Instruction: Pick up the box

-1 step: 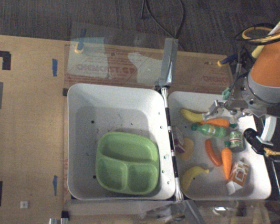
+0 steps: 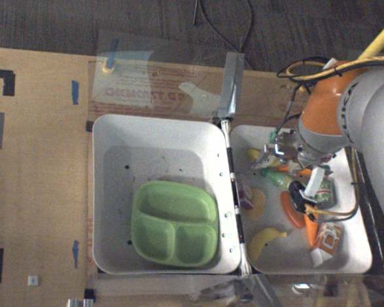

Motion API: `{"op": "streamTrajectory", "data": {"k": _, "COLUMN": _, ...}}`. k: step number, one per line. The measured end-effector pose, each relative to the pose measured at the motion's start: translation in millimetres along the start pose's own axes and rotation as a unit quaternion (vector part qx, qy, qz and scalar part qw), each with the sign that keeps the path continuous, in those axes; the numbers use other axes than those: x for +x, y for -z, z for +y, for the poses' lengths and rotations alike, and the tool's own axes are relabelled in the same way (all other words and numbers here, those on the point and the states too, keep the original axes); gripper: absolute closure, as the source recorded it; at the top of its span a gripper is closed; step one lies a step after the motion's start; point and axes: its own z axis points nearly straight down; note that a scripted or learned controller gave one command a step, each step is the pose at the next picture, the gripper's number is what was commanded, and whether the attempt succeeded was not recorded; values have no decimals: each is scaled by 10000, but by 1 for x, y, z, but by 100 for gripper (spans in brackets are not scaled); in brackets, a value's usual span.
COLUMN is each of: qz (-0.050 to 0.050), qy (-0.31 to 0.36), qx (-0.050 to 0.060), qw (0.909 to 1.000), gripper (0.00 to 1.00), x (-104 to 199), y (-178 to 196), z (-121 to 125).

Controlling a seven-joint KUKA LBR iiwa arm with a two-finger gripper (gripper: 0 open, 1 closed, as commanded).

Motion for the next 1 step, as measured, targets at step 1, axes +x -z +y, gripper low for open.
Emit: {"op": "streamTrajectory", "data": {"k": 1, "qz": -5, "qy": 164, "qx": 2, "qw": 9999, "gripper": 0, "x": -10, "y": 11, "z": -4}}
